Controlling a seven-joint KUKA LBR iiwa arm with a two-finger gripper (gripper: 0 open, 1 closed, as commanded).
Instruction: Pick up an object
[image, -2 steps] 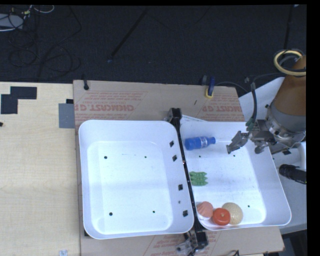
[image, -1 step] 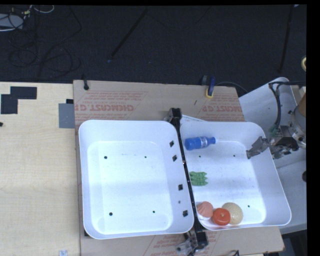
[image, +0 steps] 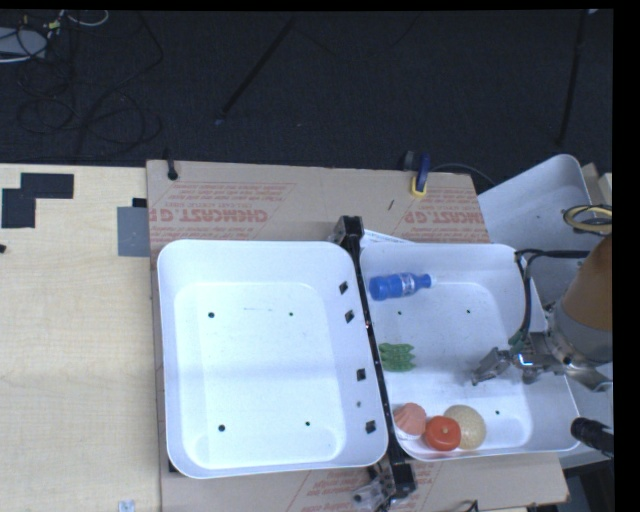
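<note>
So the grey arm with the orange band (image: 600, 290) comes in from the right, and its metal two-finger hand (image: 492, 367) sits low over the right shallow white plastic bin (image: 470, 270), near that bin's right wall. Nothing is between the fingers, and honestly it's too small and blurry to tell how far apart they are.

Stuff in that bin: a blue plastic bottle with a white cap (image: 399, 286) lying on its side up near the top left, a small green ridged object (image: 396, 356) by the divider, and down at the front edge a pinkish round piece (image: 410, 418), a red-orange round thing (image: 442, 433) and a cream-coloured ball (image: 466, 425) all bunched together, touching. The left white bin (image: 180, 300) sits beside it on the cardboard-covered table (image: 300, 205).
</note>
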